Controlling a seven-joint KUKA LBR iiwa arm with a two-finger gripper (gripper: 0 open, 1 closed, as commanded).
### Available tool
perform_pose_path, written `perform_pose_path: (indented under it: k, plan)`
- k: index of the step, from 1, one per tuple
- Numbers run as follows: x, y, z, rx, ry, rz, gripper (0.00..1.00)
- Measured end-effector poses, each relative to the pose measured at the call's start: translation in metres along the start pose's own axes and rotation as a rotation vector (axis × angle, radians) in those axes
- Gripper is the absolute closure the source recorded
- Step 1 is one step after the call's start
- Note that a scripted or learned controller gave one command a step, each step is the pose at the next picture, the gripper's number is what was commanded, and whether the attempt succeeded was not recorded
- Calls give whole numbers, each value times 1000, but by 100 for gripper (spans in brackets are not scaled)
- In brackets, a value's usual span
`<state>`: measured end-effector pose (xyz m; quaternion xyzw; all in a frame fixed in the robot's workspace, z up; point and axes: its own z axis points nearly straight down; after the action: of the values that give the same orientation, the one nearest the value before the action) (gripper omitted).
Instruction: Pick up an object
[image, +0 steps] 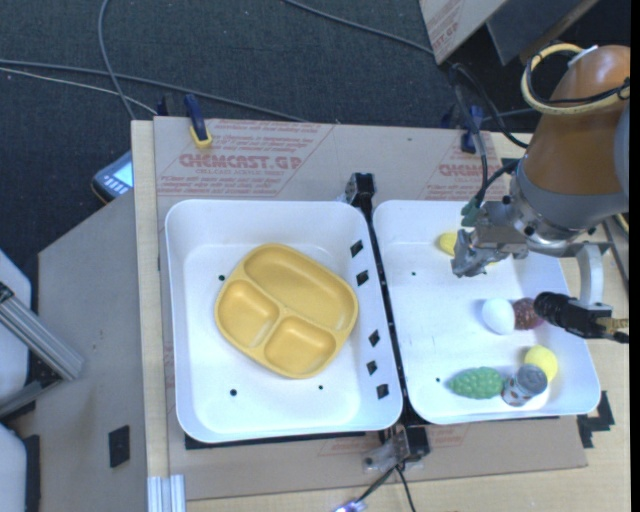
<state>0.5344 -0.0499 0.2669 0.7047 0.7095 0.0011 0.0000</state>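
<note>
Gripper (470, 262) is low over the right bin (420, 300), near its far edge. Nearest candidate is the small yellow object (446, 241), just beside the gripper on the side toward the left bin's divider, a touch farther back. Can't tell the finger opening from this angle. White egg (496, 315) sits nearer the front, toward the arm's side.

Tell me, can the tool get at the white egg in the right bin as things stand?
Probably yes. The white egg lies uncovered just below the tool, though a dark reddish object touches its right side.
</note>
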Motion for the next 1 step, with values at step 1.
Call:
perform_pose_path:
  k: [1]
  plan:
    - [46,32,1,-1,-1,1,100]
